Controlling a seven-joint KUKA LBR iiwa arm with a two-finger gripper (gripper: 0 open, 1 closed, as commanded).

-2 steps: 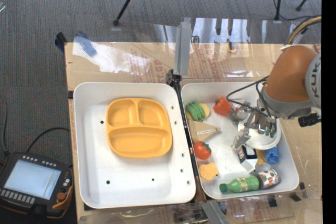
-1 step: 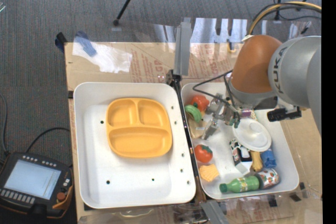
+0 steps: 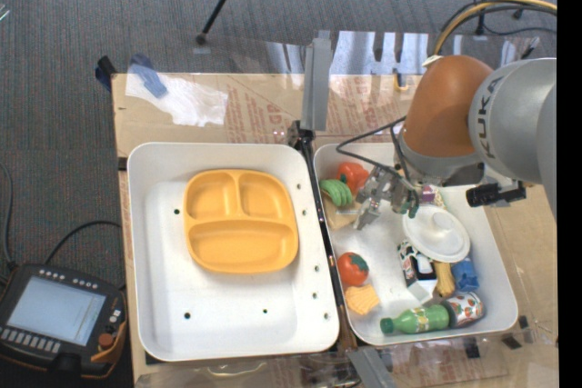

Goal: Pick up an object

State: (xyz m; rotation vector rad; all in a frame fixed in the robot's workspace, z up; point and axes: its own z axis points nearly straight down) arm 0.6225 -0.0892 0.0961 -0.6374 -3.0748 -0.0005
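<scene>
Arm (image 3: 518,114): fat grey cylindrical link, smooth casing, black "KUKA" lettering running along it. Next to it a rounded orange band (image 3: 450,109), glossy, dome-shaped. Dark collar below the band. Thin black cable loops across its front; a yellow and black hose arcs overhead. Gripper (image 3: 382,200): small, bare metal, silver-grey fingers with dark fittings.

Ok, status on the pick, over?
Pincer low over right bin, nothing visibly held. Green toy and red toy beside it. White lid close by.
</scene>
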